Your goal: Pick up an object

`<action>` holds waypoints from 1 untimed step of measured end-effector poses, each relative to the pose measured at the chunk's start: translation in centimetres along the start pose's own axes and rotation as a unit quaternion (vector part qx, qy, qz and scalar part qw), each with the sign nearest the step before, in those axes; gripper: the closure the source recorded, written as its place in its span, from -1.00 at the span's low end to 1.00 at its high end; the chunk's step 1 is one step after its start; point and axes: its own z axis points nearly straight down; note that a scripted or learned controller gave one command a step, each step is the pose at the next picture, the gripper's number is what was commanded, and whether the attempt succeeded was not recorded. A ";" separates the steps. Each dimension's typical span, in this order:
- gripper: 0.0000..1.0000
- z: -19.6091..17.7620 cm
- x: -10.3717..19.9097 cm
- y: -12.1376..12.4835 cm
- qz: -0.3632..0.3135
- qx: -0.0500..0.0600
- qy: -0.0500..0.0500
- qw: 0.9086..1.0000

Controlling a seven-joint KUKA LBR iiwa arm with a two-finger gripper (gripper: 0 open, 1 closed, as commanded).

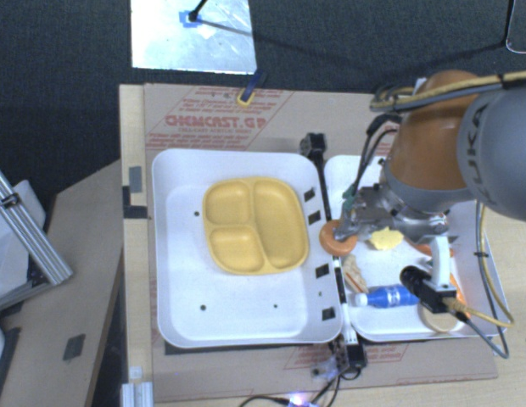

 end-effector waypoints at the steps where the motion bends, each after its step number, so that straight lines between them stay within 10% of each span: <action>1: 1.00 0.3 5.7 0.9 0.000 0.000 0.000 1.000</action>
